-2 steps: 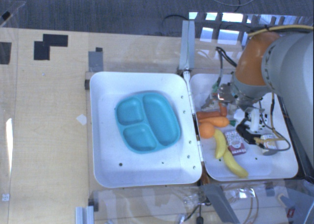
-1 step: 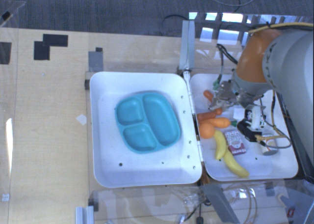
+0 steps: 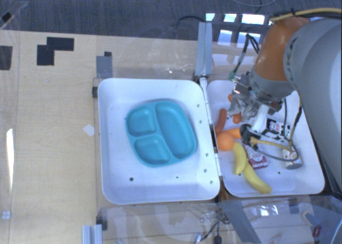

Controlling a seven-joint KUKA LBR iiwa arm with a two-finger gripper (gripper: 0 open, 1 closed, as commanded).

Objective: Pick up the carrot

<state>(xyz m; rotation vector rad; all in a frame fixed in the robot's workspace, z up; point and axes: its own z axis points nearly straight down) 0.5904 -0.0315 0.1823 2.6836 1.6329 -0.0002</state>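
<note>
Two white bins side by side on the bench. Left bin (image 3: 115, 178) holds one blue sectioned plate (image 3: 160, 132), three compartments, well off to the gripper's left in the view.

Right bin (image 3: 307, 181): the arm (image 3: 299, 50), grey with an orange band, reaches in from the right edge and hangs over the bin's upper middle. Gripper (image 3: 241, 115) sits low over the clutter, pointing down. Cannot tell from this angle how it is set; wrist hardware and cables crowd it. Nothing visibly between its tips.

Count of items in the right bin:
- One carrot (image 3: 221, 120), a slim orange-red piece lying nearly upright along the bin's left wall, just left of the gripper and close beside it, apparently not touching.
- One orange (image 3: 226, 140), just below the carrot, below-left of the gripper.
- Two bananas: one (image 3: 239, 158) directly below the gripper, one (image 3: 257, 180) further down and slightly right, their ends meeting.
- One small packet (image 3: 258, 161), dark red and white, below-right of the gripper, beside the bananas.
- One small orange scrap (image 3: 231, 97) just above-left of the gripper, partly hidden; identity unclear.
</note>
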